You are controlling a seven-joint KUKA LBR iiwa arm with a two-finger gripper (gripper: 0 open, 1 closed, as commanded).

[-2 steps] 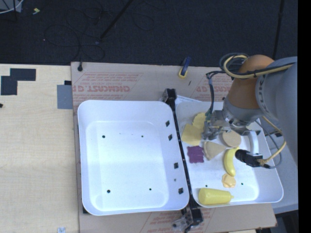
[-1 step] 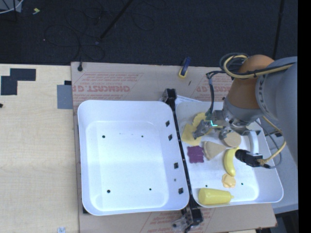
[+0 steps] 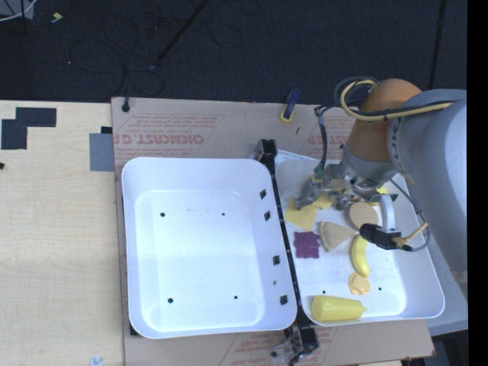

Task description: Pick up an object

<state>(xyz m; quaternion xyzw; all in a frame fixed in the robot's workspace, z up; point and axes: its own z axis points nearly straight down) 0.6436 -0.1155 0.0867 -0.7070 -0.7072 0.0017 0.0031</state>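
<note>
- Reaching in from three o'clock, the grey arm (image 3: 435, 151) with its orange band (image 3: 381, 124) is hanging over the upper part of the right bin (image 3: 427, 300).
- The gripper (image 3: 328, 193) is sitting low at the bin's twelve o'clock end, just above a pale yellow piece (image 3: 302, 217); how wide its claw stands I cannot tell, since the wrist is hiding most of it.
- Toys are lying loose in the right bin: a purple piece (image 3: 306, 244) at about nine o'clock, a cream wedge (image 3: 335, 235) just beside it, a banana (image 3: 360, 256) toward the centre, and a small orange lump (image 3: 358, 284) below the banana.
- A yellow lemon-like object (image 3: 336, 308) is resting at six o'clock, near the bin's lower rim.
- The left bin (image 3: 137, 204) is lying alongside, its rim touching the right bin's.
</note>
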